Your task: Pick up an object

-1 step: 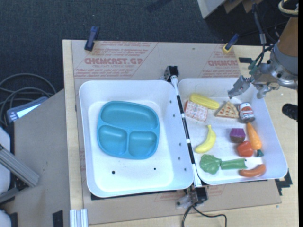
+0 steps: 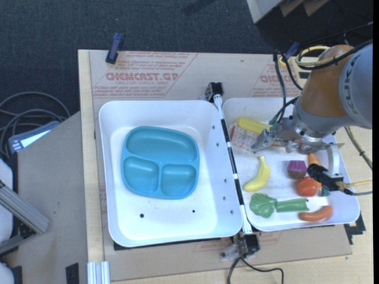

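Note:
My gripper (image 2: 265, 142) hangs low over the upper middle of the right bin (image 2: 349, 209), below the grey arm with its orange band (image 2: 324, 84). Just above and left of it lies a yellow corn cob (image 2: 251, 125). A yellow banana (image 2: 259, 175) lies just below it. Further right are a purple piece (image 2: 296, 168), a red tomato (image 2: 307, 187) and a small orange piece (image 2: 312, 158) partly hidden by the wrist. Along the bin's front lie a green leafy vegetable (image 2: 262, 205), a green pod (image 2: 292, 205) and an orange-red sausage shape (image 2: 315, 214). I see nothing held.
The left bin (image 2: 112, 123) holds a blue three-compartment plate (image 2: 160, 161). A ridge with black clips (image 2: 214, 90) divides the two bins. Cables (image 2: 296, 58) trail behind the arm at the right bin's back. Brown cardboard (image 2: 148, 73) lies under both bins.

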`<move>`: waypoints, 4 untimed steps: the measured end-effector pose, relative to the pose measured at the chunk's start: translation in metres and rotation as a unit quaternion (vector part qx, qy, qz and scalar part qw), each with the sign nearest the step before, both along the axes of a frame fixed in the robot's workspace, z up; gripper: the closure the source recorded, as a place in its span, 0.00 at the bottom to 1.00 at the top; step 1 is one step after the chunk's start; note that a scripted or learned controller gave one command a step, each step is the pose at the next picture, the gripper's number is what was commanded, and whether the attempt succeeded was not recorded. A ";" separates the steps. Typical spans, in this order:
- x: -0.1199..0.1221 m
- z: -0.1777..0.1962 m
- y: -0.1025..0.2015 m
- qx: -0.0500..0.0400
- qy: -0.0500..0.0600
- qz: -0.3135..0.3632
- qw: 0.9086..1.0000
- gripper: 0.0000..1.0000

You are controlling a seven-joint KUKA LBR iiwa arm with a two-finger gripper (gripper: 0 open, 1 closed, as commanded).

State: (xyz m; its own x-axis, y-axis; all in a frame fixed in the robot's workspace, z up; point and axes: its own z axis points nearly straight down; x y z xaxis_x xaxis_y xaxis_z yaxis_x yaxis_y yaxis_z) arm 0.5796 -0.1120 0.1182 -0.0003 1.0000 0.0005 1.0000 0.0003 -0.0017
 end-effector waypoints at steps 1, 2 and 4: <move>-0.032 -0.034 0.018 0.000 0.001 0.000 1.000 0.00; -0.032 -0.024 0.018 0.000 -0.001 -0.001 1.000 1.00; -0.044 0.066 0.143 0.000 -0.001 0.000 1.000 1.00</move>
State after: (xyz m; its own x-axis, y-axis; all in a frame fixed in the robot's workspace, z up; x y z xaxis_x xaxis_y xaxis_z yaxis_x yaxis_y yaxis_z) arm 0.5352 0.0314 0.1845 -0.0011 1.0000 0.0008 1.0000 0.0011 0.0009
